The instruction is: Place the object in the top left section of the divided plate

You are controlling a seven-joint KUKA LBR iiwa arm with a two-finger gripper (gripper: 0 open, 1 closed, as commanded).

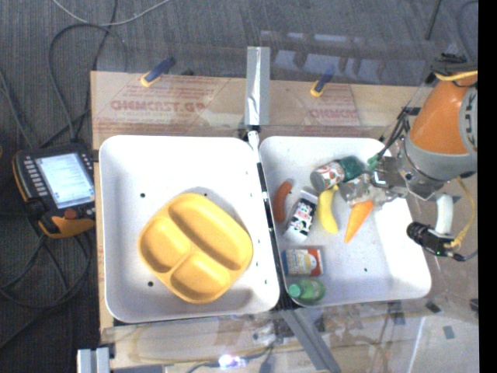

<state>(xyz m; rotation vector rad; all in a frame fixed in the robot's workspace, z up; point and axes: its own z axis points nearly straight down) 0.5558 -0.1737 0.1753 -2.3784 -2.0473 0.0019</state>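
A yellow divided plate point(196, 245) lies turned at an angle in the left bin point(116, 208), and its three sections hold nothing. My gripper point(371, 183) hangs low over the right bin point(388, 266), just above the thick end of an orange carrot point(356, 220) and beside a tipped can point(330, 175). Close by to the left lies a yellow banana point(328, 212). The arm's wrist hides the fingertips, and I cannot see anything held between them.
The right bin also holds a red-brown sausage point(282, 199), a small black-and-white carton point(301, 216), a labelled pouch point(303, 261) and a green bottle point(307, 290). A divider wall point(262, 208) separates the bins. A teach pendant point(58, 181) sits left of the bench.
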